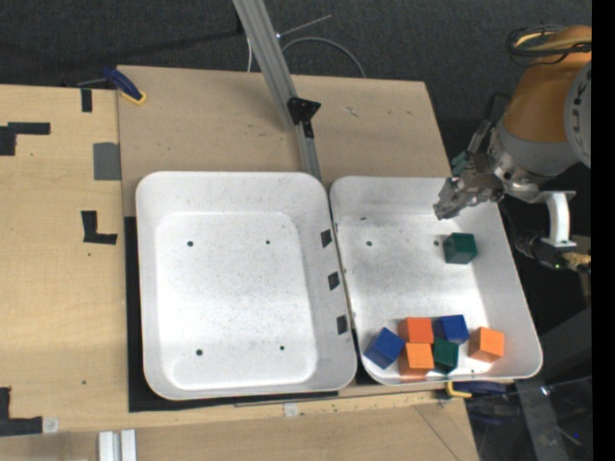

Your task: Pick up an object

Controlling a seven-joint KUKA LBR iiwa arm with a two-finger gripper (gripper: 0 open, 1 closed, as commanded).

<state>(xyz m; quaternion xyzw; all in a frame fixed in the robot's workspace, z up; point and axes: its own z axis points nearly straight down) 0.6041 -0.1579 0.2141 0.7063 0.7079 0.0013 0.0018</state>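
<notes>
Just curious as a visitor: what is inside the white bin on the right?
Inside the right bin: a lone green block, and a near-edge cluster of blue, orange and green blocks. Anything beneath that cluster is covered.

fixed overhead cam, slanted, both bins (154,200)
</notes>
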